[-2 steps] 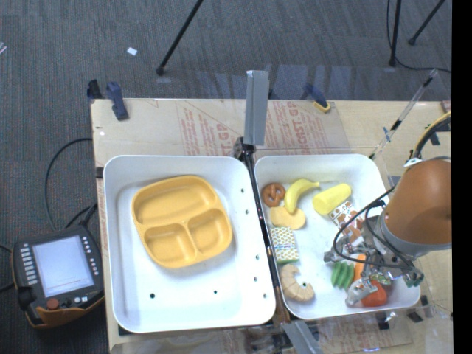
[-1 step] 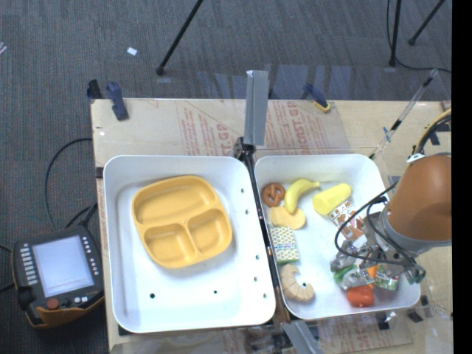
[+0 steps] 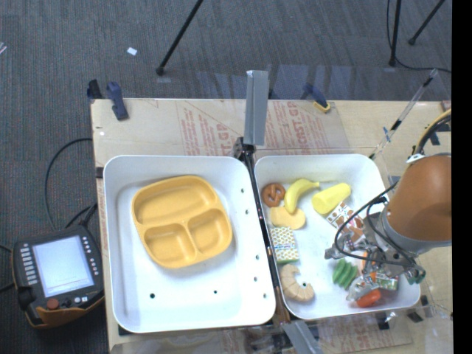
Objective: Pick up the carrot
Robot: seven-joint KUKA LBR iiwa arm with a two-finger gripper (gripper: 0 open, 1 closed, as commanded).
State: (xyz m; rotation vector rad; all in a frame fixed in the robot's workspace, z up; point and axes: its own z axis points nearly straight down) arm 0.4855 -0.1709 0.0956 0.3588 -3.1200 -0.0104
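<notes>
So the arm (image 3: 420, 201) is reaching in over the right bin (image 3: 369, 169), with the tool (image 3: 372, 271) down low near that bin's front right corner. Too much cabling and bracket clutter around the tip, so I honestly can't tell how the tool is set.

The carrot (image 3: 369, 298) is lying right at the bin's front right corner, an orange-red piece just under the tool, touching or nearly touching it. Can't tell if it's actually being gripped. Just beside it, toward the bin's middle, is a green veggie piece (image 3: 343, 273).

Rest of the right bin: a pretzel (image 3: 273, 193) near the back left corner, a banana (image 3: 301, 192) next to it, and a yellow piece (image 3: 331, 198) further right. A pale orange slice (image 3: 286, 217) sits below the banana, then a green patterned block (image 3: 284, 243) along the left wall, and a croissant (image 3: 297, 282) near the front left corner.

The left bin (image 3: 118, 271) has a yellow divided tray (image 3: 182, 220) sitting in it, tilted a bit relative to the bin walls. Off the worktop (image 3: 206, 124) to the left there's a teach pendant (image 3: 57, 271) on the floor.
</notes>
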